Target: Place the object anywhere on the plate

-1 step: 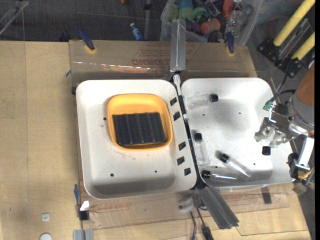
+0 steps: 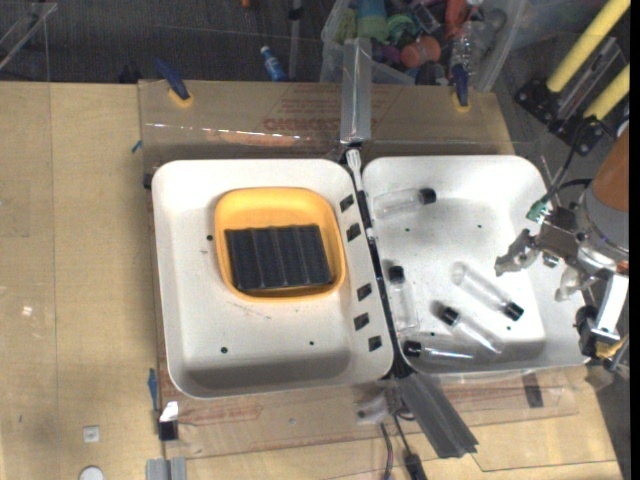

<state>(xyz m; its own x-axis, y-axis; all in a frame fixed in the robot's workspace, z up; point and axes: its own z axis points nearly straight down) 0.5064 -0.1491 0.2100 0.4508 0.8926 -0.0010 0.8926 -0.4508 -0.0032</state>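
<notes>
Lowest in the frame, a clear tube with a black cap point(image 2: 447, 348) lies along the bottom wall of the right bin point(image 2: 470, 183), with three more capped tubes point(image 2: 487, 294) scattered above it. The gripper point(image 2: 545, 266) hovers at the right edge with its fingers spread and nothing between them. The yellow plate point(image 2: 276, 205), bearing a dark ribbed block point(image 2: 278, 256), sits in the left bin point(image 2: 190, 308).

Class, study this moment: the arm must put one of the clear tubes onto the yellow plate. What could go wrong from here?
1. The clear tubes are see-through and lie close together, so the pincer may miss or nudge a neighbour.
2. The divider between the bins could snag a low carry.
3. The plate already bears a ridged black insert; a round tube might roll off.
</notes>
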